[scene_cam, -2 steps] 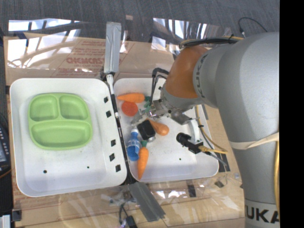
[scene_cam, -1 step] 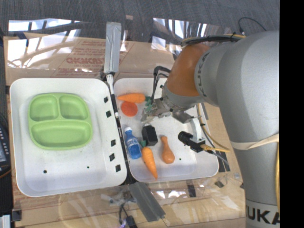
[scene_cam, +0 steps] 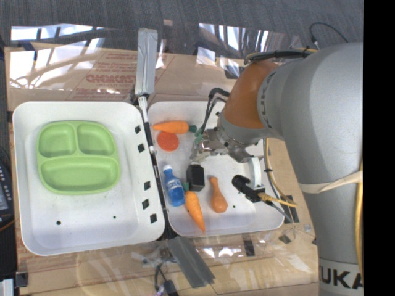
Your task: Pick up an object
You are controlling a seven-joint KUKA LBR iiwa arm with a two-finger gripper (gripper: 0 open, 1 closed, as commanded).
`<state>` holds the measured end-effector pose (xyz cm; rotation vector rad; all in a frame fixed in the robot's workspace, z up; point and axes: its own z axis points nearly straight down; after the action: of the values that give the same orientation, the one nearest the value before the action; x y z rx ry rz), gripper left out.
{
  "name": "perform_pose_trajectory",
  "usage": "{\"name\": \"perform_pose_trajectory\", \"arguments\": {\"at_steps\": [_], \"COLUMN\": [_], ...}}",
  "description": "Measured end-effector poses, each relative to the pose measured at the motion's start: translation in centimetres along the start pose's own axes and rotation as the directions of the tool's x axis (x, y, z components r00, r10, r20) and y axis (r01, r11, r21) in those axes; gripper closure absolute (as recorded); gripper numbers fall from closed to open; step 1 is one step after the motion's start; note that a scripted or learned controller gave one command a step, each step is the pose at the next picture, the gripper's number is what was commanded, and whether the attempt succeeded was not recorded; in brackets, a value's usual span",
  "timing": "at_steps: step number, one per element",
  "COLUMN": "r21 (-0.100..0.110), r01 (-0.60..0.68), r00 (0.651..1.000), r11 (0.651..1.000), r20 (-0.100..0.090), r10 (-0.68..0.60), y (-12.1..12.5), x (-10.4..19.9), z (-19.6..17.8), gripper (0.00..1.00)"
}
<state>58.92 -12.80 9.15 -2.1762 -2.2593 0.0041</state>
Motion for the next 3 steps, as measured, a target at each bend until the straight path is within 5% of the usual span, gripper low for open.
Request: {"name": "perform_pose_trajectory", "arguments": {"at_steps": [1, 2, 3], "r21": [0.002, 0.003, -0.001], "r01": [0.006, 0.006, 0.096], "r00": [1.000, 1.000, 0.995], "r11": [1.000, 1.000, 0.995], "r20": [-0.001, 0.000, 0.000], "r10": [-0.006, -0.006, -0.096], "y": [0.0, 0.0, -6.7], "x": [0.1, 0.1, 0.7], "z": [-0.9, -0.9, 0.1], "gripper": [1.00, 0.00, 0.00]}}
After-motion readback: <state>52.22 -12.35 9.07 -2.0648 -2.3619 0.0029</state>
